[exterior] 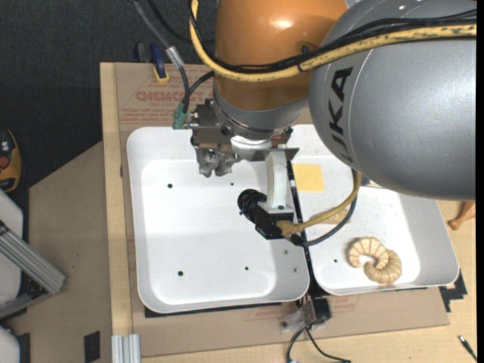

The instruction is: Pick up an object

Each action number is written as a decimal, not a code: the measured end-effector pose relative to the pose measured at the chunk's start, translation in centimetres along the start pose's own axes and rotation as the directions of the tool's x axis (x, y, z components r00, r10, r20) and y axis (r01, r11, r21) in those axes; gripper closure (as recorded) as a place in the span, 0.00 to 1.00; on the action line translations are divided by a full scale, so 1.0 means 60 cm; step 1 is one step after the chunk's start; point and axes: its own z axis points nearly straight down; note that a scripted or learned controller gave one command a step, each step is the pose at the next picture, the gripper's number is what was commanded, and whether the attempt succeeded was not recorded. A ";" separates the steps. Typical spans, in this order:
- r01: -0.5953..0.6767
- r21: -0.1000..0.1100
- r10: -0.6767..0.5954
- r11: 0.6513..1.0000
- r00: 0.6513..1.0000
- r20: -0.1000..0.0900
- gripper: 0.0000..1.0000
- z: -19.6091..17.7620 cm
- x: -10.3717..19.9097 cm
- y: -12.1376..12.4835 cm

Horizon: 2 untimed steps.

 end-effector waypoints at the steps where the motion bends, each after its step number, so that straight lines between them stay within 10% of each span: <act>1: 0.001 -0.008 -0.001 1.000 1.000 -0.003 1.00 -0.072 0.001 -0.053; 2: 0.000 -0.023 0.000 1.000 1.000 -0.010 1.00 -0.331 -0.001 -0.052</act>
